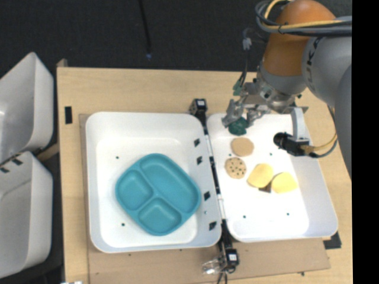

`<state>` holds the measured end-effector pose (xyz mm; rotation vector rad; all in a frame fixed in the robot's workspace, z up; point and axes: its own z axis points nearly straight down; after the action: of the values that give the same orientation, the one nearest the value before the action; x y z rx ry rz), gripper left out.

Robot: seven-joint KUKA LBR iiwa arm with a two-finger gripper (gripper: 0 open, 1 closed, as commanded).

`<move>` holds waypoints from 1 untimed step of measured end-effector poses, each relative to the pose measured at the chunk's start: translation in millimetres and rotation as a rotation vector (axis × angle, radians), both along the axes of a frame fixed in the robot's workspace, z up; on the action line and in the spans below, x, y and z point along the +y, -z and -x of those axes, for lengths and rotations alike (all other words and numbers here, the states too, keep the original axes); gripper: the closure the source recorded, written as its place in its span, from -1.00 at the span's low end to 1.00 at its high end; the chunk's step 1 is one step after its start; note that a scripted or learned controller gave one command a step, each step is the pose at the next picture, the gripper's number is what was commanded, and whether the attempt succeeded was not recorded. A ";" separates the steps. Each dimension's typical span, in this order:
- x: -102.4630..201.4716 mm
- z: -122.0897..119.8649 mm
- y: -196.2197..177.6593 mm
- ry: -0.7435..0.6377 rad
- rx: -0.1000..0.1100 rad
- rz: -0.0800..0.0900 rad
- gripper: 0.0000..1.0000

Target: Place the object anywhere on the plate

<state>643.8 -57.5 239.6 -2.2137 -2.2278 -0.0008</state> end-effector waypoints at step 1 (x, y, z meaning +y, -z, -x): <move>60.5 17.1 -1.8 -0.001 0.000 0.000 1.00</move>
<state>626.8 3.0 241.4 -2.2128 -2.2283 -0.0008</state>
